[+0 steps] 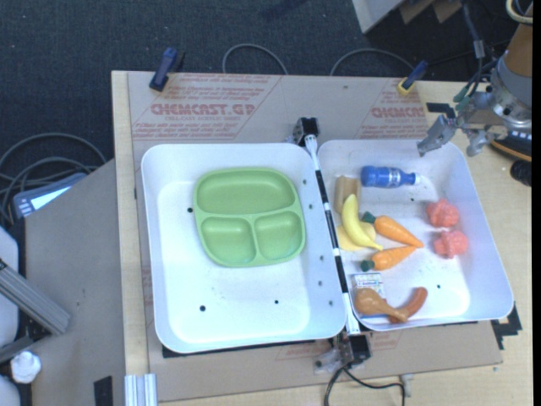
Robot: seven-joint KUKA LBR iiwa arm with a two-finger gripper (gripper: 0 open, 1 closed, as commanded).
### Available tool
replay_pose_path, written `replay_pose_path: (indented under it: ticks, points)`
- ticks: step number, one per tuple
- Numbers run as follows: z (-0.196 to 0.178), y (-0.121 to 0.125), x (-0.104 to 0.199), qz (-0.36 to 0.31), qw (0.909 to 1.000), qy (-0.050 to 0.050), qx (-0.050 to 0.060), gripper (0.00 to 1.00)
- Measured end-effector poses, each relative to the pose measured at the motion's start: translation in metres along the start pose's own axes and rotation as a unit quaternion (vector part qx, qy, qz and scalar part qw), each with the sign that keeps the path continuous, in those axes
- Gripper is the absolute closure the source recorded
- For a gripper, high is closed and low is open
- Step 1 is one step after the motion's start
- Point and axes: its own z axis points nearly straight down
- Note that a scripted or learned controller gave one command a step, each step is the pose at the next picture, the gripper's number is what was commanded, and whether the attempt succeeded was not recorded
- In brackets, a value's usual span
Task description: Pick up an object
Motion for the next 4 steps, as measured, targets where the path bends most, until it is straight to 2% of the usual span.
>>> replay_pose_path:
  ticks: [1,2,3,4]
  points:
    - [0.127,-0.047,0.090,0.000,1.0000,0.000,0.001,0.00]
    - [0.151,-0.095,0.066,0.000,1.0000,0.000,0.001,0.00]
    - [0.141,-0.095,0.066,0.001,1.0000,0.000,0.000,1.00]
    - [0.051,-0.011,0.133,0.000,1.0000,0.000,-0.001,1.00]
